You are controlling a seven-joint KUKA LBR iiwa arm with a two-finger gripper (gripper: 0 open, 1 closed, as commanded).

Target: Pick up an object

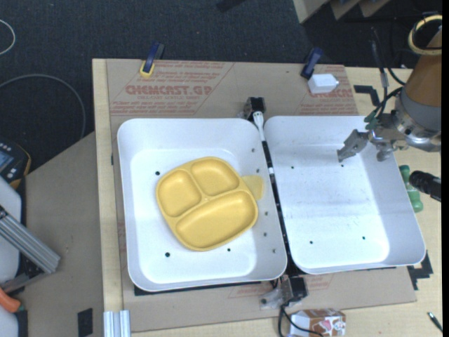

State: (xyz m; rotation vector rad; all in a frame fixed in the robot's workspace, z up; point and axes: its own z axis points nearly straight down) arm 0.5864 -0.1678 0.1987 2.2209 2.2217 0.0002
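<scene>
A cardboard-topped bench is carrying two shallow white bins side by side, the left bin and the right bin, while blue clamps are gripping its far edge.

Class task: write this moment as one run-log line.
tool: over right bin, upper right | yellow divided plate: in left bin, untouched | pick: not yet done

A divided plate is lying in the left bin. The gripper is hanging over the right bin, near its far right corner.
</scene>
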